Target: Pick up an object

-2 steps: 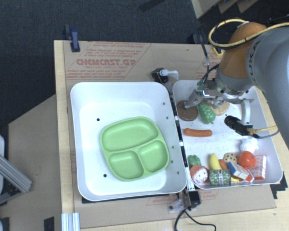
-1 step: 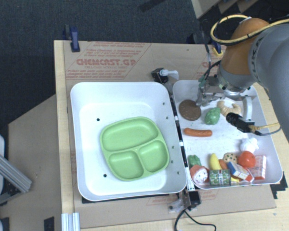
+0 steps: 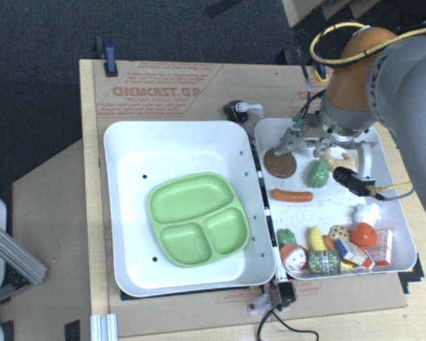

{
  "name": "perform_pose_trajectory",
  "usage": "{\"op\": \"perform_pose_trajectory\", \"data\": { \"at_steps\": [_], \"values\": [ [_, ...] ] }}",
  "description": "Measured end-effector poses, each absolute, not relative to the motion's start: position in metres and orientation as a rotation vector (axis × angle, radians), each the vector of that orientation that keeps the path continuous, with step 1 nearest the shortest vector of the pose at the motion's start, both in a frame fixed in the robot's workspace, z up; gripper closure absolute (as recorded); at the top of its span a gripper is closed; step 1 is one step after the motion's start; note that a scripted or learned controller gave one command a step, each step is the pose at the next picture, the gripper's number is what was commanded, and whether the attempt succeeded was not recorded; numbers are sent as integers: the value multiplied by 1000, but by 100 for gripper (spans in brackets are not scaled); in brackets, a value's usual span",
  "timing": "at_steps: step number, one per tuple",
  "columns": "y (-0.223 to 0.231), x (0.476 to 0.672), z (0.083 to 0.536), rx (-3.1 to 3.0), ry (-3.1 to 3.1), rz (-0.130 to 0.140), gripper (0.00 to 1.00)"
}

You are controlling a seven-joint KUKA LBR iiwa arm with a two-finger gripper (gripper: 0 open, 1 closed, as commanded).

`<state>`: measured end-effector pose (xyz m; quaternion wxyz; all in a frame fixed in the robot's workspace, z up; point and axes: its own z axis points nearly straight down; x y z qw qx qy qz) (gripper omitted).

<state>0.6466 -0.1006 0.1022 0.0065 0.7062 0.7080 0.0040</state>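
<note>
**Bench and bin status**

Brown cardboard sheet (image 3: 163,87) under the bins reads "CHEMCAST GP" in red. Left shallow white bin (image 3: 128,148) holds a green three-compartment plastic tray (image 3: 197,219). Right shallow white bin (image 3: 397,240) holds toy foods, some too small to identify. Two-finger gripper (image 3: 319,137) hovers over a brown round disc (image 3: 280,164); its state is indeterminable.

I'm getting even, bright overhead light, mild glare on the white bins (image 3: 128,212). Shadows soft. Focus looks slightly soft, possibly compression; dark floor (image 3: 42,34) underexposed.
</note>
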Motion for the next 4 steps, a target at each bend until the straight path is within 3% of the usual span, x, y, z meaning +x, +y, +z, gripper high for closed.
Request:
{"op": "perform_pose_trajectory", "data": {
  "at_steps": [1, 2, 3, 4],
  "values": [
    [-122, 548, 83, 2234, 2222, -11, 0],
    [-128, 516, 84, 2227, 2222, -4, 0],
    [-127, 518, 95, 2222, 2219, 2, 100],
    [-185, 632, 191, 2205, 2209, 12, 100]
  ]
}}
